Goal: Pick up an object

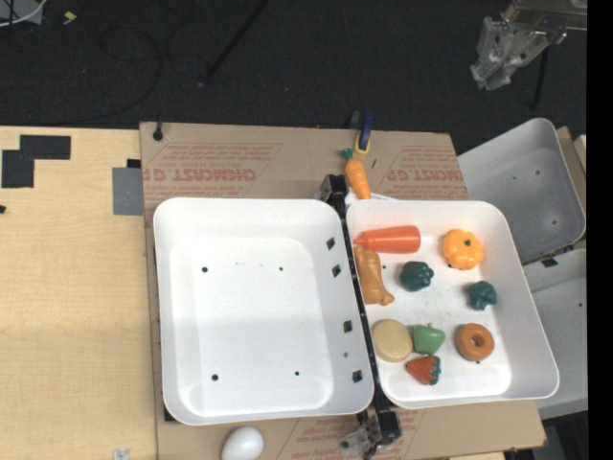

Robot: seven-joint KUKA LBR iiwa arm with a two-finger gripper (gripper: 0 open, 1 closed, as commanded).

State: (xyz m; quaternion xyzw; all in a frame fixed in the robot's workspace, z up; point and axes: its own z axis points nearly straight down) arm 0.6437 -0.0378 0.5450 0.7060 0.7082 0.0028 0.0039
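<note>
While our gripper (pixel 500 60) hangs high beyond the far right corner of the bench, well apart from both bins, we cannot tell how it is set. We see the toys gathered in the right bin (pixel 532 348): a red-orange carrot (pixel 388 239) near its far edge, a pumpkin (pixel 463 248) toward the far right corner, a doughnut (pixel 474 341) by the right edge, a strawberry (pixel 424 368) at the near edge. Another small carrot (pixel 357 178) lies on the cardboard just past that bin's far left corner, and a white egg (pixel 242 443) sits near the left bin (pixel 177 305), at its near edge.
</note>
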